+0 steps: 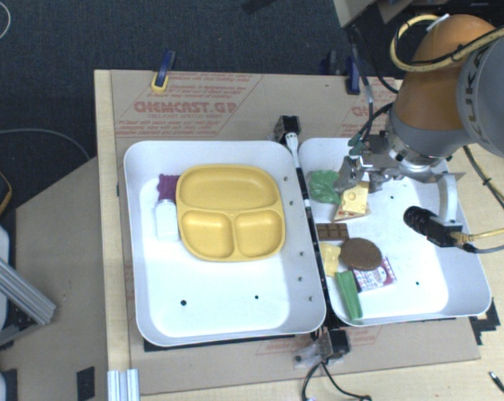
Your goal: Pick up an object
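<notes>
Right now your gripper [354,174] hangs low over the far left corner of the right bin [423,295]. Whether it is released or clenched cannot be told from this slanted view, since the wrist covers its tip. Nothing is visibly caught in it, so do not count anything as grasped.

The likeliest target is the yellow cheese wedge [354,201]. It lies directly toward the camera side of the gripper, just beside it and perhaps touching; the contact is too small to judge. Its long axis seems to slant from the gripper's side down toward the bin divider. By my reading, the closing direction should cross that slant rather than run along it.

Just to the gripper's left in the view sits a green leafy piece [323,185], close enough to be nudged or pinched along with the wedge.

Further toward the camera from the gripper lie a brown chocolate bar [331,231], a round brown cookie [362,254] and a green stick [348,295]. These sit well clear of any short descent.

The yellow divided plate [231,211] rests in the left bin [218,312], well apart from the gripper across the divider.

I would judge the pick as not yet made: a small shift toward the camera, then a straight drop, looks like what the wedge calls for.
</notes>
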Robot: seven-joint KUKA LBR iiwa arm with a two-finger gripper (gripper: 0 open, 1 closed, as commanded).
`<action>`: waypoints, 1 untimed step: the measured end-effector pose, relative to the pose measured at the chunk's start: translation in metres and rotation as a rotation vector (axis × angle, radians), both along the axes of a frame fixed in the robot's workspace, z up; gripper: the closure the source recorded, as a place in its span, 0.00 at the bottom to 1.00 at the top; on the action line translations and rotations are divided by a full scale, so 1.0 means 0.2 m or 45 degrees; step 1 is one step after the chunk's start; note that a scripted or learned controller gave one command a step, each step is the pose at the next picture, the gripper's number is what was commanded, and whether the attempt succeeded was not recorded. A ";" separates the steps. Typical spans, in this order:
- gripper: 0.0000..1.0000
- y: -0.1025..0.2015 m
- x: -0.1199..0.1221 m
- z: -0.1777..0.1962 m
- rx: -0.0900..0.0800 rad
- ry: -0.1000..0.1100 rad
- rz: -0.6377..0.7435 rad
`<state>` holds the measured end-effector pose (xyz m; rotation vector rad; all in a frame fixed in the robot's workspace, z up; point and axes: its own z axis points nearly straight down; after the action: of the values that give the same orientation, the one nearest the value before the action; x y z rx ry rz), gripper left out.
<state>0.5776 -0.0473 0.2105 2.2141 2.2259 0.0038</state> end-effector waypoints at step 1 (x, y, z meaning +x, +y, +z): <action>1.00 0.29 0.09 0.00 0.002 0.000 0.002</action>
<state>0.5950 0.0105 0.2106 2.2127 2.2287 0.0057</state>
